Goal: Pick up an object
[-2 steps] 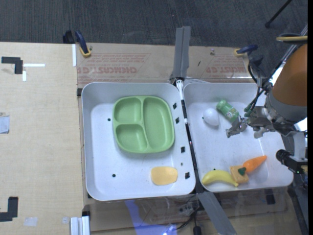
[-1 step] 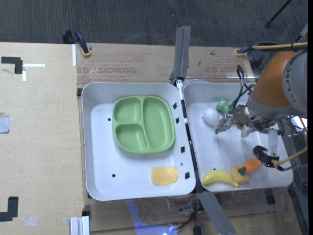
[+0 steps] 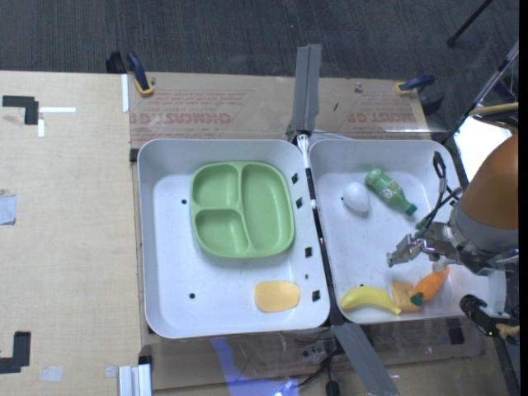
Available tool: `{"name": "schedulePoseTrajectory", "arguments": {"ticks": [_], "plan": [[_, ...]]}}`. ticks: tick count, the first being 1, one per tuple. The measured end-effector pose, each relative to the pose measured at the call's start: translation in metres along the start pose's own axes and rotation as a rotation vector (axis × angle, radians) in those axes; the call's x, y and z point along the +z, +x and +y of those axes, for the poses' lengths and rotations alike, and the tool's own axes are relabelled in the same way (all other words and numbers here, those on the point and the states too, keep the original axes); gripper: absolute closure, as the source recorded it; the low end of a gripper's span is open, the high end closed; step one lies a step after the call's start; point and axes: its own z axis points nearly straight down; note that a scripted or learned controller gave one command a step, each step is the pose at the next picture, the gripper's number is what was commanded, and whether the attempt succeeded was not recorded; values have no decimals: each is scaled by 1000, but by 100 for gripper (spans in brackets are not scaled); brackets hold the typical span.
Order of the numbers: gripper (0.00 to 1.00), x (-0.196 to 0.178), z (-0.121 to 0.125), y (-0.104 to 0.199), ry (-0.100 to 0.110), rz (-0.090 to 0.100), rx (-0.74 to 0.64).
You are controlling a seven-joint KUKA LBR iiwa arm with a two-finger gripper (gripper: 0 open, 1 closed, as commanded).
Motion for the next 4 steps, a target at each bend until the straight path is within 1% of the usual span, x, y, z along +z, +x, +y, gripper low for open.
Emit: {"name": "schedulePoseTrajectory", "arguments": {"ticks": [1, 2, 3, 4], "plan": [[0, 22, 96, 50, -1, -1, 32], [100, 13, 95, 50, 1, -2, 29], [100, -77, 111, -19, -2, -2, 31], [100, -42, 145, 57, -1, -2, 37]]}}
